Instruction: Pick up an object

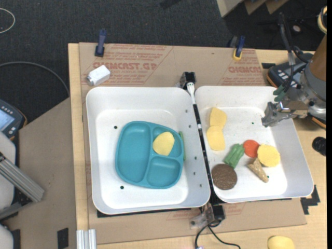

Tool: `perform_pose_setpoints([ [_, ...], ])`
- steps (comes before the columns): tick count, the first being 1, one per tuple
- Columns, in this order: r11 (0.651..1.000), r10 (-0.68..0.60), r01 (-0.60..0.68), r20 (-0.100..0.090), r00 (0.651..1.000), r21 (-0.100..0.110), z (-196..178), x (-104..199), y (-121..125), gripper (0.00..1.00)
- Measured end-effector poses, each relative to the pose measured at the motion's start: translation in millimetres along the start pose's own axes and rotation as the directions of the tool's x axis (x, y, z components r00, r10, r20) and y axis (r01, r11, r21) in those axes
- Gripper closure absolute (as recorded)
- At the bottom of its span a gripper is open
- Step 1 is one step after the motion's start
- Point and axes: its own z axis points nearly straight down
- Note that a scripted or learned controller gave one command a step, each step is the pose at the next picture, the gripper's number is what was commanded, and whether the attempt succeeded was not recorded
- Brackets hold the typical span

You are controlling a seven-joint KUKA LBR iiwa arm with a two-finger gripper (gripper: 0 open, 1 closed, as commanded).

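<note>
My gripper (pixel 270 116) hangs over the upper right part of the right bin (pixel 295 191), above bare bin floor, with nothing seen in it. Below and left of it lie a red piece (pixel 251 147), a round yellow piece (pixel 268 155), a green piece (pixel 234 155), a tan wedge (pixel 258 170) and a brown disc (pixel 224 176). Two pale yellow pieces (pixel 218 117) (pixel 215 138) lie near the bin's left wall. In the left bin (pixel 98 139) a teal divided plate (pixel 140 154) carries a yellow piece (pixel 164 143).
The bins sit on a cardboard sheet (pixel 155 61) held by a blue clamp (pixel 100 37) and a yellow and blue clamp (pixel 238 48). A white block (pixel 98 75) lies at the back left. A black strip (pixel 196 123) runs between the bins.
</note>
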Motion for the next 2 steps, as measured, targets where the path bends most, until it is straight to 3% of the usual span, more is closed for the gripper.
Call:
perform_pose_setpoints([
  [2,1.0,0.001,-0.001,0.002,1.0,-0.002,-18,-2,1,1.0],
])
